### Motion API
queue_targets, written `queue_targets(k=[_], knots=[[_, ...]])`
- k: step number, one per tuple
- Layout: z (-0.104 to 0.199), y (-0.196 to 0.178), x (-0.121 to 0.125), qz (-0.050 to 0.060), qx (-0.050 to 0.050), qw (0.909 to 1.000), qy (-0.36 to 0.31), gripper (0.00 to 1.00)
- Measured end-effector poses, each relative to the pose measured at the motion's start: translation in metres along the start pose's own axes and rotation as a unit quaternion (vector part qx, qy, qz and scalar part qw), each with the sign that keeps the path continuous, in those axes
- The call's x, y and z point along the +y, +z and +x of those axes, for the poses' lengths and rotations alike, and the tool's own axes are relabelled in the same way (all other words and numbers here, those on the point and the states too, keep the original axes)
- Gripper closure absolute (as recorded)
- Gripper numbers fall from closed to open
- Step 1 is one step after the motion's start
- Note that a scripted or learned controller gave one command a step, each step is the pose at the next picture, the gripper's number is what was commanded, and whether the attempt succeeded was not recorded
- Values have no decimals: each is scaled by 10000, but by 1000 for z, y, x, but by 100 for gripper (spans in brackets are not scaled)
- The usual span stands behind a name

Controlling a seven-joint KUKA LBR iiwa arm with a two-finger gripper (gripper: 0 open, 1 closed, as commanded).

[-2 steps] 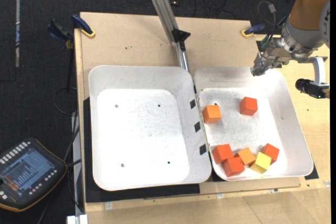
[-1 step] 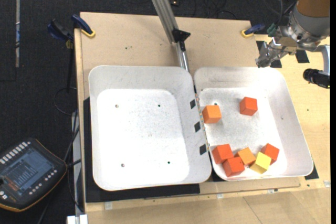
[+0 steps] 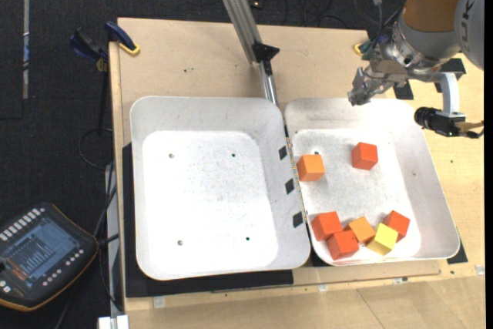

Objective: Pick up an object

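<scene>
**Jaws up at the back rim, six cubes waiting**

Jaws first: honestly can't tell if they're spread or pressed together, they're just a dark blur from this angle. Nothing visibly sits between them. The gripper [image 3: 360, 95] hangs over the far rim of the right bin [image 3: 431, 189], well apart from every block.

Going left to right: a teach pendant [image 3: 37, 254] lies off the bench corner, then the left bin [image 3: 142, 166], bare white. In the right bin, an orange cube [image 3: 310, 166] sits near the divider and a red cube [image 3: 364, 156] beside it, both on their own. Along the near edge there's a clump: red cube [image 3: 326, 224], another red one [image 3: 343, 243], a small orange cube [image 3: 361, 229], a yellow cube [image 3: 384, 238] and a last red cube [image 3: 396, 223], mostly touching.

What could go sideways, I reckon: going for the clump, a finger lands on a neighbour and just shoves blocks around. The two loners look like safer picks, though an off-centre close could spin a cube out.
</scene>
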State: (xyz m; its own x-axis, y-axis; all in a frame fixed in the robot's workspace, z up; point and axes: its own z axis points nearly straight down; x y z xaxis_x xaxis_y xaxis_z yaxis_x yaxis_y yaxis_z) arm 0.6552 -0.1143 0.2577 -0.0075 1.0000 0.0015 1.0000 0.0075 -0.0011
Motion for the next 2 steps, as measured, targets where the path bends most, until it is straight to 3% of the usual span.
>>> queue_targets(k=[2], knots=[[97,10,-31,9,1,10000,1,100]])
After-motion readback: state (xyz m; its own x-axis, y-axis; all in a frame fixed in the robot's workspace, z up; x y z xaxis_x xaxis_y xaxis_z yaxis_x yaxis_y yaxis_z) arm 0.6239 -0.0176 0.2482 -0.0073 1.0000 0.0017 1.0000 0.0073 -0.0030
